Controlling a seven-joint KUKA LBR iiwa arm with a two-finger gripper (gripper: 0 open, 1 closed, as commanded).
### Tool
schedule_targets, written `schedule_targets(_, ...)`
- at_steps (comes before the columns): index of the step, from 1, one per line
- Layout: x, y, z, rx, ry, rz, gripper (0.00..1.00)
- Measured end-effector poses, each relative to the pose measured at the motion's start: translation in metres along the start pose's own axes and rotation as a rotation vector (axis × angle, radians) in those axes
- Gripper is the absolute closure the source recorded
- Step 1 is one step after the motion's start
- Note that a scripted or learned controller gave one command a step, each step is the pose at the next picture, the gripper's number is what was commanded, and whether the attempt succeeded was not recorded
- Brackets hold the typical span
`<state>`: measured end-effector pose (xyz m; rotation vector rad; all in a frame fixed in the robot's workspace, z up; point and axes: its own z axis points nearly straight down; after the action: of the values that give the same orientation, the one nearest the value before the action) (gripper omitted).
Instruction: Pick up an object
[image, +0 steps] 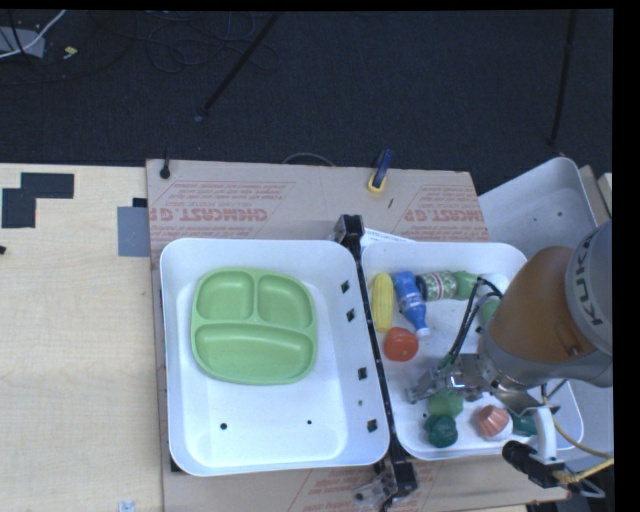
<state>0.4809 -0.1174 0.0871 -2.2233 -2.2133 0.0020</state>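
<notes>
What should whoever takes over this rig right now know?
Gripper: low in the right bin, just above a green toy; I cannot tell whether it grips anything.
Right bin: yellow corn, blue bottle, green bottle, orange ball, dark green ball, pink piece.
Left bin: green divided plate.
Done: arm is down among the toys.
Left: nothing visibly lifted yet; confirm a grasp, then raise.

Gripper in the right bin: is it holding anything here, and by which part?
Cannot be told. The gripper sits low in the right bin, just above a green object, but no item is visibly caught in it.
</notes>
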Motion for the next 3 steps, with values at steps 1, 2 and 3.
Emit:
schedule_targets(1, -0.002, 0.0, -0.011, -0.001, -0.001, 0.008, 1.0)
schedule_targets(2, 0.0, 0.006, -0.072, -0.007, -0.002, -0.005, 1.0)
schedule_targets(3, 0.002, 0.013, -0.132, -0.007, -0.003, -0.005, 1.0)
